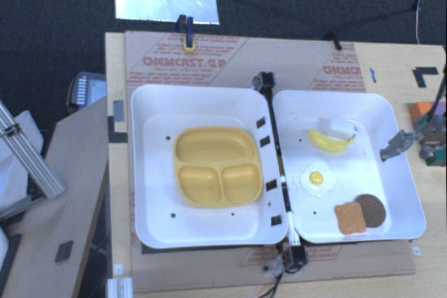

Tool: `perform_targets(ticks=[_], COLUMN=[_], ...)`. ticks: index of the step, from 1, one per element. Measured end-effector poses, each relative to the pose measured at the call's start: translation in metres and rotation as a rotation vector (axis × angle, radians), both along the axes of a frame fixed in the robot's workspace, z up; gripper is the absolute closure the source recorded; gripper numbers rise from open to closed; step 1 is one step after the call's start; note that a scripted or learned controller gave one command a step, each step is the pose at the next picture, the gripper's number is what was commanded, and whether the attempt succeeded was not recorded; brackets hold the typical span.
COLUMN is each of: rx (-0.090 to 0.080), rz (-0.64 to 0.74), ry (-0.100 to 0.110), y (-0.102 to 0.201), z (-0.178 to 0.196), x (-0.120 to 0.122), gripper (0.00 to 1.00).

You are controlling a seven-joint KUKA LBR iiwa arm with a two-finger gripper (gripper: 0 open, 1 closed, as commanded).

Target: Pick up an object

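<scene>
Toast (pixel 350 218) and patty (pixel 372 209) sit untouched, so you're approaching: your gripper (pixel 395 145), fingers apparently apart and empty, must swing inward and descend.

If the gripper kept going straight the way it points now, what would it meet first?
The gripper points left and slightly down over the right bin. Straight on, it would probably reach the fried egg first, passing below the banana; its height is unclear.
</scene>
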State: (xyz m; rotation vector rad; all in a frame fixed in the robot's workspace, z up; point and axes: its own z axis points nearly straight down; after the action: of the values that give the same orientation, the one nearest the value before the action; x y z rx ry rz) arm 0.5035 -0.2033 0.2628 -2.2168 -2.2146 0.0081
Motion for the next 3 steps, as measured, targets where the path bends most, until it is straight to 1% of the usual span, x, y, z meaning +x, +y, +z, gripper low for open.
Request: perform_targets(ticks=[1, 2, 3], rx=[-0.003, -0.001, -0.001], rz=[0.004, 0.002, 0.002], ry=[-0.011, -0.007, -0.008], y=[0.001, 0.0, 0.005], z=[0.006, -0.055, -0.098], x=[0.002, -0.003, -0.005], gripper=[0.0, 0.0, 0.0])
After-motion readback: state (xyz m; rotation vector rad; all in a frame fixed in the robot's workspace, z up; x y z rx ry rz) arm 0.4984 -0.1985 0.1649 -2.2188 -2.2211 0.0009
